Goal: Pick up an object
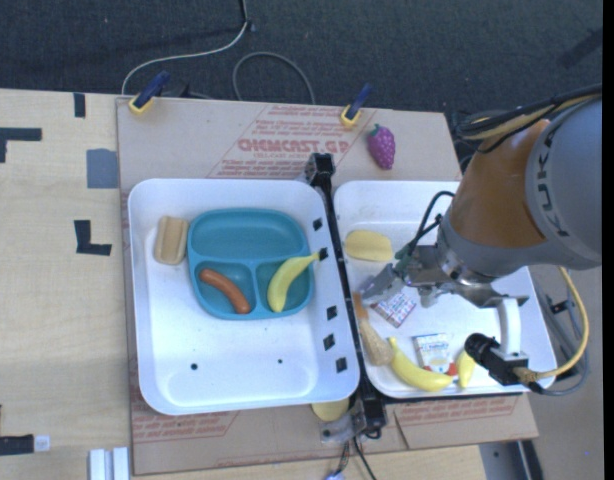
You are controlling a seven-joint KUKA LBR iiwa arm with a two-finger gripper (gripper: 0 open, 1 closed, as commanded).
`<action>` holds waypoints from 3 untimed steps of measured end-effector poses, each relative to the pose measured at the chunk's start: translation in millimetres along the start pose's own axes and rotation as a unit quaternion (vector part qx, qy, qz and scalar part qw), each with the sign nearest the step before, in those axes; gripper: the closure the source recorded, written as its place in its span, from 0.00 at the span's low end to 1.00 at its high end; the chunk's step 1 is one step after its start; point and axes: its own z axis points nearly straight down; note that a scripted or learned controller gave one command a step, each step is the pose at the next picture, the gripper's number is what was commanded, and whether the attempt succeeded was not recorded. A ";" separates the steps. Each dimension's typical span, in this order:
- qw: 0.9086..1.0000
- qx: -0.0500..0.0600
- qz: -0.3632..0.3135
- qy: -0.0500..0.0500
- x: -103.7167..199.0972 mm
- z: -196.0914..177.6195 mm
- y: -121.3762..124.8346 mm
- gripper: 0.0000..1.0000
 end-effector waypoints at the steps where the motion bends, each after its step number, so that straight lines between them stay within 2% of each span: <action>1: 1.000 -0.001 0.001 -0.001 -42.3 14.7 32.2 0.00; 2: 1.000 0.000 0.003 -0.003 -158.8 49.6 75.3 0.00; 3: 1.000 0.000 -0.003 0.000 -104.8 103.7 120.2 0.00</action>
